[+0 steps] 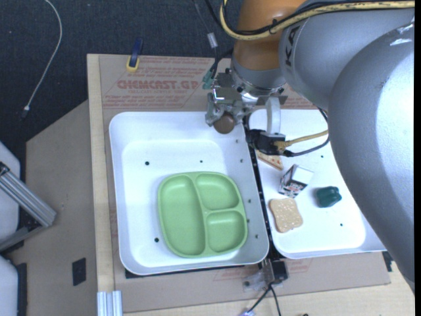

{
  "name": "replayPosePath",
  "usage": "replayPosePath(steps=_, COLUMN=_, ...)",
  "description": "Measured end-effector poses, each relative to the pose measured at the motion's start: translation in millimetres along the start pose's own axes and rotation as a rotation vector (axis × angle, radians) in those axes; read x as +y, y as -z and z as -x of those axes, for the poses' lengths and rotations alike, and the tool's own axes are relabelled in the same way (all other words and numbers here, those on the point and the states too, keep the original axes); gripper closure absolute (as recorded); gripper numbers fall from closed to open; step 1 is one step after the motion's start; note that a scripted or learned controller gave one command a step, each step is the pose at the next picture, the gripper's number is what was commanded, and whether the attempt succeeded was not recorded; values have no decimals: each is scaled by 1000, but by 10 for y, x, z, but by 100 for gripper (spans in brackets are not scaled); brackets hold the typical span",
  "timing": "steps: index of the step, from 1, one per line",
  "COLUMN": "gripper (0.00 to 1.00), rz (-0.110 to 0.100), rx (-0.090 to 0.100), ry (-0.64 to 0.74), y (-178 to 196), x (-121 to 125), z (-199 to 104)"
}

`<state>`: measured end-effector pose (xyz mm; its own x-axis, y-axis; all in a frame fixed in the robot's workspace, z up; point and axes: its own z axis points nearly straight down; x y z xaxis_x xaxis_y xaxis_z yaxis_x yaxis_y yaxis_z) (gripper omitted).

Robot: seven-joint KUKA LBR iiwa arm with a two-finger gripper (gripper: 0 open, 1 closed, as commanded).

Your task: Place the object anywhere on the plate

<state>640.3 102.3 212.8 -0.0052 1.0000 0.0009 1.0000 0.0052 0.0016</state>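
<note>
A green plate with three compartments lies in the left bin, toward its front. My gripper hangs over the far right corner of that bin, well behind the plate. A small round brown object sits between its fingers, and the gripper is shut on it. The object is above the bin's back edge, not over the plate.
The right bin holds a toast-like tan piece, a dark green item, a small silver and white box and a tan piece near the divider. The arm's large grey body covers the right side.
</note>
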Motion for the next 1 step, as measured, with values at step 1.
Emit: replayPosePath(steps=1, gripper=100, rz=1, rx=1, ry=-2, y=68, x=95, z=-309)
